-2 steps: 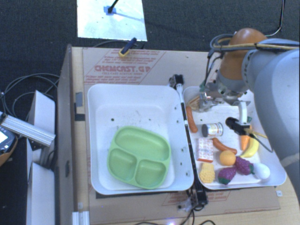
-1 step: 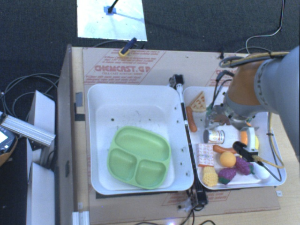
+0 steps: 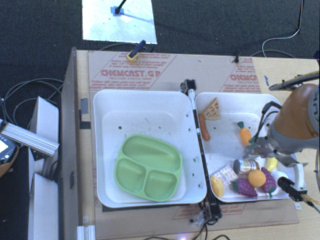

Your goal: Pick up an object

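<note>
Right, from the overhead camera I see my arm (image 3: 295, 119) coming in at the right of the frame, its orange band above the right-hand bin (image 3: 227, 98). The gripper (image 3: 252, 154) hangs low over the lower right part of that bin, and I cannot tell how it is set, because the wrist body covers it from this angle.

The thing I judge it is nearest to is the small silvery can (image 3: 246, 165), lying on its side just below and a little left of the gripper in the frame. Its long axis runs roughly left to right across the picture, tipped slightly. I cannot tell whether anything is touching it.

Crowded against the can, toward the bottom of the frame, sit an orange ball (image 3: 257, 178), a purple bunch of grapes (image 3: 243, 187), a pale wrapped block (image 3: 225, 174) and a yellow piece (image 3: 217, 186). A yellow item (image 3: 271, 163) lies just right of the can.

Further up the bin, well apart from the cluster, a toy carrot (image 3: 244, 134) lies with its green top toward the upper left, its length running diagonally. A red sausage (image 3: 204, 127) lies along the bin's left wall, nearly vertical in the frame, with a pizza slice (image 3: 212, 109) above it.

The left bin (image 3: 107, 109) holds a green divided plate (image 3: 148, 167).
</note>
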{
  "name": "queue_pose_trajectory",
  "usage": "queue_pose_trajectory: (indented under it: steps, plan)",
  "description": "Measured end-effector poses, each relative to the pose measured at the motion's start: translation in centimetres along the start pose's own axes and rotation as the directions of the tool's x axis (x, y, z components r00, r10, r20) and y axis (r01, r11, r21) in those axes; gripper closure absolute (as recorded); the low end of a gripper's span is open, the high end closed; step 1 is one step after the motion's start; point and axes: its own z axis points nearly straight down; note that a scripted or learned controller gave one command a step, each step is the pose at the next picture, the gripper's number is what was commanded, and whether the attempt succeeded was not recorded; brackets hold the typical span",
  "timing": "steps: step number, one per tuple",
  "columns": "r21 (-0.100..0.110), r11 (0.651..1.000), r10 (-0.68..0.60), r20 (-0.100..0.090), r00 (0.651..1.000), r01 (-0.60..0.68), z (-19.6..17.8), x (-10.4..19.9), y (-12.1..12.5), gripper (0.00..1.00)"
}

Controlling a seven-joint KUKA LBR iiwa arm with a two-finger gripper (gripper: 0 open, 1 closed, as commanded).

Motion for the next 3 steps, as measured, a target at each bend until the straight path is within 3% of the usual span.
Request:
queue_pose_trajectory:
  steps: [1, 2, 3]
  plan:
    - [-0.003, 1.0, -0.006, -0.002, 1.0, 0.006, -0.1, 0.6, 8.3, 0.0]
    - [0.017, 1.0, -0.006, -0.004, 1.0, 0.006, 0.3, 1.3, 13.7, 0.0]
    - [0.02, 1.0, -0.005, -0.004, 1.0, 0.005, 0.3, 5.2, 15.0, 0.0]
